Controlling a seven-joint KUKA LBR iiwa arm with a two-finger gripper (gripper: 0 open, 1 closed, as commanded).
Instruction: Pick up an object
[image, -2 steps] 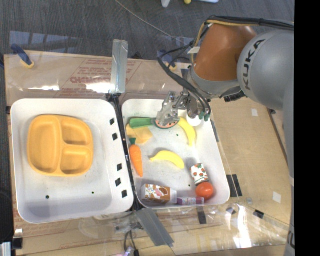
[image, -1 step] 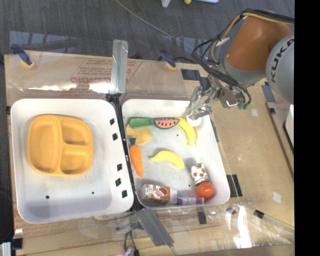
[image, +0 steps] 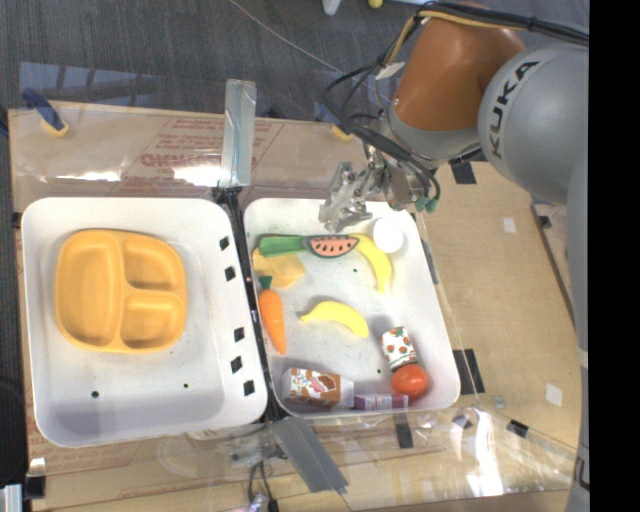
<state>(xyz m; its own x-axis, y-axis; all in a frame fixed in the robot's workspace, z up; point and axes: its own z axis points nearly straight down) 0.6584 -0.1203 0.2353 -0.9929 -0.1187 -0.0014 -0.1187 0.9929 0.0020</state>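
Observation:
My gripper (image: 347, 207) hangs over the far rim of the right bin (image: 443, 330), just above a watermelon slice (image: 328, 245). Its fingers look slightly apart, with nothing between them. Lying in this bin are a green piece (image: 283, 243), two bananas (image: 376, 262) (image: 337, 317), a carrot (image: 272, 318), a white round piece (image: 388, 238), a pale yellow chunk (image: 281, 271), a small strawberry-print carton (image: 398, 346), a tomato (image: 409, 380), a brown carton (image: 314, 387) and a purple tube (image: 378, 402).
The left bin (image: 40, 400) holds a yellow divided tray (image: 120, 290). A grey strip (image: 238, 130) stands at the back, between the bins. The arm's orange band (image: 450, 70) and grey body loom over the back right corner.

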